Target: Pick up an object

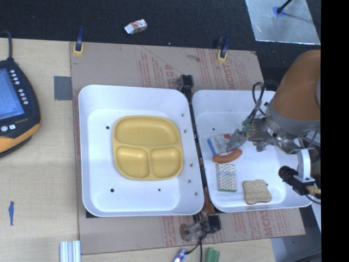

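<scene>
In the right bin (218, 105) lie a blue and white packet (217, 144), a red-orange sausage (227, 156), a pale patterned rectangular block (226, 177) and a tan toast-like slice (256, 191). My gripper (237, 139) reaches in from the right and points left, with its tip low over the packet's right end, just above the sausage. Nothing shows between its fingers. The left bin (92, 195) holds a yellow three-compartment plate (147, 147).
The arm's orange band and grey wrist (294, 105) cover the right bin's right side. A teach pendant (13, 111) lies at the bench's left edge. Clamps (186, 82) sit between the bins. A small wrapped scrap (136, 26) lies on the dark floor beyond.
</scene>
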Controlling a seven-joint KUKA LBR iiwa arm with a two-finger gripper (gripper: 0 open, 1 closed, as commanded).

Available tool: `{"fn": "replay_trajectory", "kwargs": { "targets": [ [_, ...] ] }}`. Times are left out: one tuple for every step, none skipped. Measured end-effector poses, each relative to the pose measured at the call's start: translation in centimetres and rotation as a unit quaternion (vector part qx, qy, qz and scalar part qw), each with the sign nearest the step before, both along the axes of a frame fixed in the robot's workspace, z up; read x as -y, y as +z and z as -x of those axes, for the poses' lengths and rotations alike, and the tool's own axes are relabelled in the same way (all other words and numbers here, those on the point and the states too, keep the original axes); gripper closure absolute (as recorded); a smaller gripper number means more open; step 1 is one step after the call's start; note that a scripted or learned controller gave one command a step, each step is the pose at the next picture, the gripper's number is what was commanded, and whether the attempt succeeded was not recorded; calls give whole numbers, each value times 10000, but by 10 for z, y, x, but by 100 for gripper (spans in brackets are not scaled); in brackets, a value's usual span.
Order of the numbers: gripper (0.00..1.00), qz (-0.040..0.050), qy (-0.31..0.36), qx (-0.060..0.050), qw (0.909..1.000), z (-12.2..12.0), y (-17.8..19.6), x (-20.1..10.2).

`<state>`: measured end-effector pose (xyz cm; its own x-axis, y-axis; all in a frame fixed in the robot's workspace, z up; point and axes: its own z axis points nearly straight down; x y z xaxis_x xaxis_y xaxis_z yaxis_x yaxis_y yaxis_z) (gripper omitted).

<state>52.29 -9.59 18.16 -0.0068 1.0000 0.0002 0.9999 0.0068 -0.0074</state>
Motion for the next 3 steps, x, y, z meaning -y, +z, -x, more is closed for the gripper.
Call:
{"fn": "replay_trajectory", "kwargs": {
  "targets": [
    [0,8,-1,51,10000,-50,-87,10],
    [0,6,-13,73,10000,-116,-86,41],
    [0,14,-15,81,10000,-88,-85,41]
  ]
}}
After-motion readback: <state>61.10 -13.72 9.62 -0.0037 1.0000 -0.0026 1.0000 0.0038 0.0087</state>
